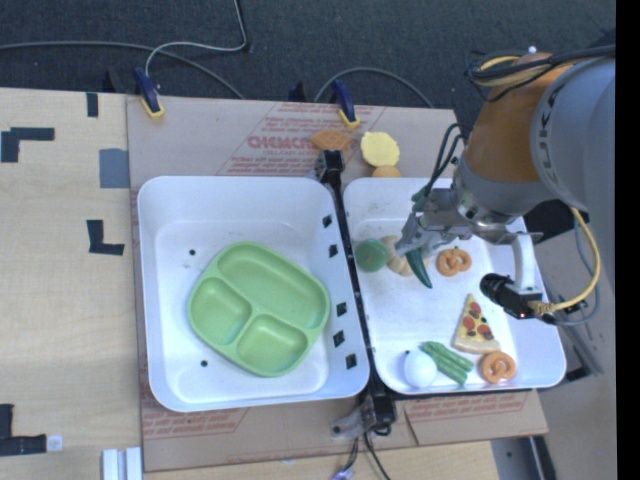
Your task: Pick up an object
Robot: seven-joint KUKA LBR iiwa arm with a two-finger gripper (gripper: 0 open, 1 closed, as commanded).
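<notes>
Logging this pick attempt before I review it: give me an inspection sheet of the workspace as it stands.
Surface: two white bins side by side on cardboard; left bin, right bin.
Job's things: in the right bin, green ball, pretzel, pizza slice, green beans, white egg, donut.
Clutter: green divided plate in the left bin; yellow toy and brown toy on the cardboard behind the bins.
Grippers: gripper low in the right bin beside the green ball; finger state unclear.
Cables: black cable behind the bench; yellow cable along the arm.
Surroundings: dark floor, blue clamps on the cardboard edge.
</notes>
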